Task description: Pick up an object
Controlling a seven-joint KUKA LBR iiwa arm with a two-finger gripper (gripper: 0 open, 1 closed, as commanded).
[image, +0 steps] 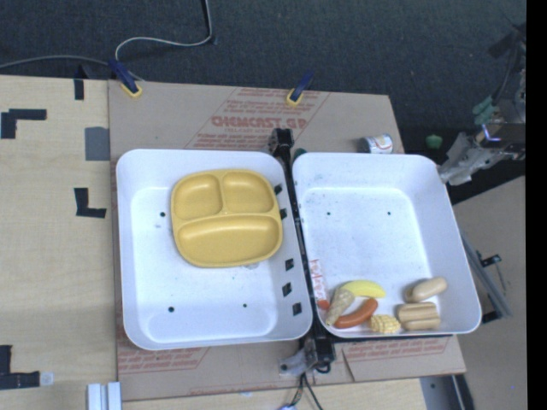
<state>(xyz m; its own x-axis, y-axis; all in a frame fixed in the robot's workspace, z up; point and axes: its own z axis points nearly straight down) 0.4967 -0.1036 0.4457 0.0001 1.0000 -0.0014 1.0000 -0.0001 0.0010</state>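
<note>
The pincer (466,156) hangs just outside the right bin (363,220), off its far right corner, over dark floor; whether it is wide or narrow cannot be told from here. Between the pincer and the toy food lies the whole open floor of that bin, bare white and faintly speckled, with raised rims all round. The left bin (145,314) sits well away from the pincer, beyond the black clips (289,229) that join the two bins along their shared edge.

Both bins rest on a cardboard sheet (248,118) printed in red, pinned at its far edge by two yellow-and-blue clamps (128,82), on a pale wooden worktop (43,254) marked with black tape. Dark carpet (342,32) runs behind, crossed by a cable (171,41).

The toy food is bunched in the right bin's near corner, well apart from the pincer: a yellow banana (367,289), a red sausage (355,314), a corn cob (385,323), a tan hot-dog bun (418,315) and a beige bread roll (426,289). A yellow divided plate (226,218) lies in the left bin, far from the pincer.
</note>
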